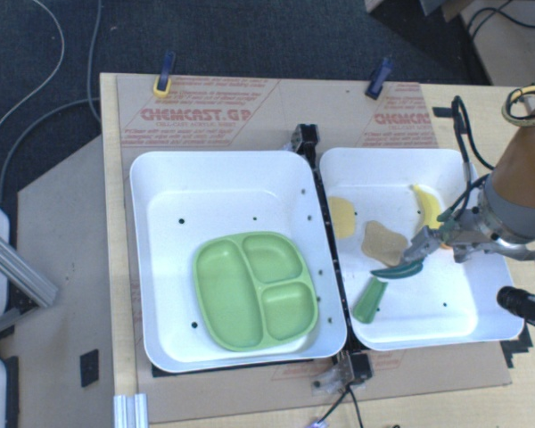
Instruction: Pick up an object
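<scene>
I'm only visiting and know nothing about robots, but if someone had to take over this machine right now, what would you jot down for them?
Gripper: low over the right bin, at the teal curved piece; I cannot tell whether it is open or shut, or whether it holds anything.
Right bin also holds a banana, a tan flat piece, a pale yellow round piece by the left wall, and a green stick-shaped piece.
Left bin: a green divided plate.
Done: the arm is down among the objects.
Left: nothing is visibly lifted yet; a pick is still to be confirmed.
</scene>
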Tool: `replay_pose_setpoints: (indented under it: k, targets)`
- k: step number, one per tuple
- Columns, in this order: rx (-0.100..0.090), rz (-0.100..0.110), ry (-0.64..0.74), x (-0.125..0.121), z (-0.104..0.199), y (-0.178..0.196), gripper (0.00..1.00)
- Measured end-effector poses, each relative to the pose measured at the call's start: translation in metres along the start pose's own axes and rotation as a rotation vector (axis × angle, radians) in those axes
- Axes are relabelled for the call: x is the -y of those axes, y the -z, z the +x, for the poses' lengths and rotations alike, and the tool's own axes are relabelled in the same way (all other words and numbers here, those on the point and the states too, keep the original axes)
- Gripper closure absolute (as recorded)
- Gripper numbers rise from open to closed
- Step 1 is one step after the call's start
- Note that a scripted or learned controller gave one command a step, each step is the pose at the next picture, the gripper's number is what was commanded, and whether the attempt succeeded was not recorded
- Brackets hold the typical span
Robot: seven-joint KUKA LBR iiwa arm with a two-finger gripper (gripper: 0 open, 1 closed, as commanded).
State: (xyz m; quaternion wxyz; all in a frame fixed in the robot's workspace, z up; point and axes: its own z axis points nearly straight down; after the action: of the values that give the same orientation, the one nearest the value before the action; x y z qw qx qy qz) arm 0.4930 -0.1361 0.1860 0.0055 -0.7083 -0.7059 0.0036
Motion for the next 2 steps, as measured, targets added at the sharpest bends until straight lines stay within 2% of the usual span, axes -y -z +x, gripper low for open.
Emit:
replay_pose_setpoints:
  k: [1, 2]
  targets:
    - [0.002, -0.012, 0.003, -0.003, 0.000, 0.005, 0.00]
    - [0.000, -0.005, 0.002, -0.001, 0.000, -0.058, 0.00]
